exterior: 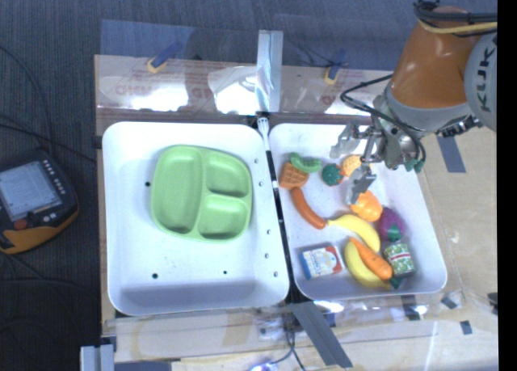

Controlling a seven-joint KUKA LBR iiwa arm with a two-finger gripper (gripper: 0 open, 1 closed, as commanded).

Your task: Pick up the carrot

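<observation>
Carrot (307, 208) just left below tool (361, 182), untouched; tool spread uncertain.

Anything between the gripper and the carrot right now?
In the camera view, bare white bin floor separates gripper from carrot; broccoli sits just above that line.

**The look of the arm**

The arm (443, 58) has a rounded orange band and a grey shell with dark "KU" letters. Black cables run along the wrist. The gripper (361, 169) is silver metal with thin fingers.
</observation>
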